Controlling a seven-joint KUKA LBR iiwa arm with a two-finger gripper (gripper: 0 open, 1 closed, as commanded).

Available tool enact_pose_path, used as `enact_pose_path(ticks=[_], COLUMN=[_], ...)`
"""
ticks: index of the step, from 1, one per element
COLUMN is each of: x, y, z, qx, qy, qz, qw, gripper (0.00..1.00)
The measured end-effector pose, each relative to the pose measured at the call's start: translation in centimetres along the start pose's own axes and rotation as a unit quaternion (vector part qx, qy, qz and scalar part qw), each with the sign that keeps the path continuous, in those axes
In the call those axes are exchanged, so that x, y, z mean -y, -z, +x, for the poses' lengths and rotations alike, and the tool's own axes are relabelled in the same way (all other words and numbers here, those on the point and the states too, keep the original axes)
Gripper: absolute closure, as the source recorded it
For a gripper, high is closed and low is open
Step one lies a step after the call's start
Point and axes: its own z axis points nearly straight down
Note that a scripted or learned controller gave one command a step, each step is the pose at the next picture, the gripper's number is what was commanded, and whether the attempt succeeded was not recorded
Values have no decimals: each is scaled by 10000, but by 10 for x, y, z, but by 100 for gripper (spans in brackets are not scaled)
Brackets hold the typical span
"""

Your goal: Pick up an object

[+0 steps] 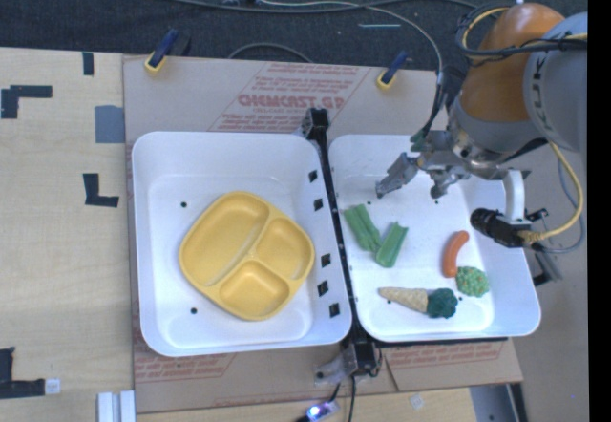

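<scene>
Approach step, nothing grabbed yet. Gripper point(417, 179) hangs over the back of the right bin point(516, 315), fingers spread apart w/ nothing between them. Nearest pick looks like the celery point(375, 233): two green sticks lying in a V, touching at the lower end, just below-left of the gripper. Next move prob. needs a shift toward it, then a drop straddling one stick & close.
</scene>
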Motion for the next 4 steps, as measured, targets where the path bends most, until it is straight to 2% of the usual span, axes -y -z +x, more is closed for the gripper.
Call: enact_pose_path(ticks=[1,3,4], x=[-3,-1,-2], y=[8,-111,-98], z=[0,2,2], qx=[7,7,11], qy=[17,11,22], qz=[-71,-55,-61], qw=[10000,10000,10000], gripper=[0,0,100])
